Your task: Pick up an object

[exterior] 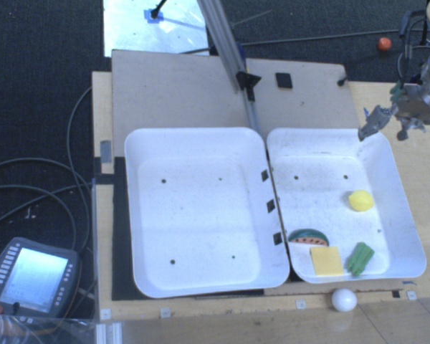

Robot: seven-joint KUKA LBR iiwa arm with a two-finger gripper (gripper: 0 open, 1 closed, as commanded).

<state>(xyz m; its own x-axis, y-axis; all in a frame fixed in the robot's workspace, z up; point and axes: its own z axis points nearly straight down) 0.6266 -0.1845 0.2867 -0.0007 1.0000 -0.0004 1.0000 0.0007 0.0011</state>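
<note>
Above right bin's (401,192) far corner: gripper (387,120) hovers, finger state unclear; approach step; next, descend on yellow ball (360,201).

Robot lab: teach pendant (30,276), loose cables (72,185), bench bins (201,206).

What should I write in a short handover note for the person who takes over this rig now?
Gripper: above the far right corner of the right bin, nothing between its fingers.
In the right bin: yellow ball, watermelon slice, yellow square block, green piece.
White ball lies on the bench, outside the bin.
Done: nothing picked yet.
Left: lower onto one object, grasp, lift.
</note>
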